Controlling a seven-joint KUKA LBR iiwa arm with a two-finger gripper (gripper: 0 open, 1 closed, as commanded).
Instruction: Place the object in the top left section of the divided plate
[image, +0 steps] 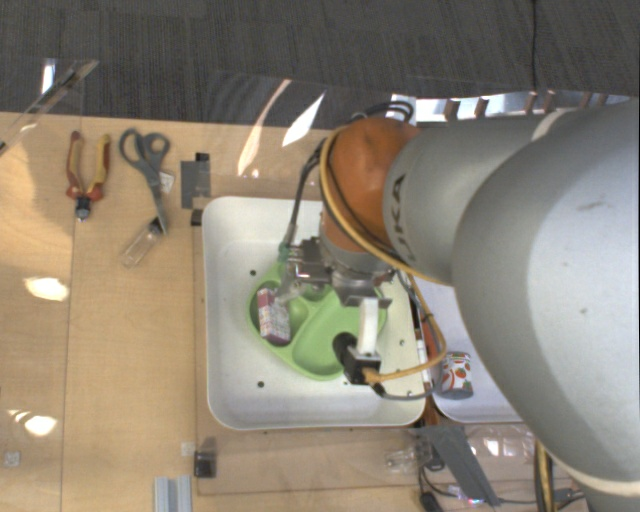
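1. Arm (520, 250): 1 large grey limb enters from the right and fills the right half of the camera view; it slants down and left over the bins.
2. Orange band (365, 170): sits above the wrist, over the far edge of the left bin. Yellow and black cables (330, 215) loop along its left side and run down toward the wrist.
3. Gripper (290, 290): hangs from the wrist, pointing down over the left part of the green plate. Metal parts and a white bracket (369, 325) show below the wrist; I cannot tell how wide the grip is set.
4. Object (272, 313): a small pink and white item, lying on the left lobe of the green divided plate (320, 350), just beside and below the gripper's tip. Whether the tip touches it, cannot tell.
5. Plate: light green, lobed, lying on the floor of the left bin (230, 330), near the bin's middle. Its far side is hidden under the wrist, so the dividers are not readable there.
6. Right bin (470, 405): only a near corner shows beneath the arm; a small orange and white item (457, 371) lies in it, close to the wall between the 2 bins.
7. Bench (100, 350), left of the bins: red-handled pliers (84, 175), grey-handled scissors (148, 165), and a clear tube-like item (140, 243) just below the scissors' blades. All 3 lie well apart from the arm.
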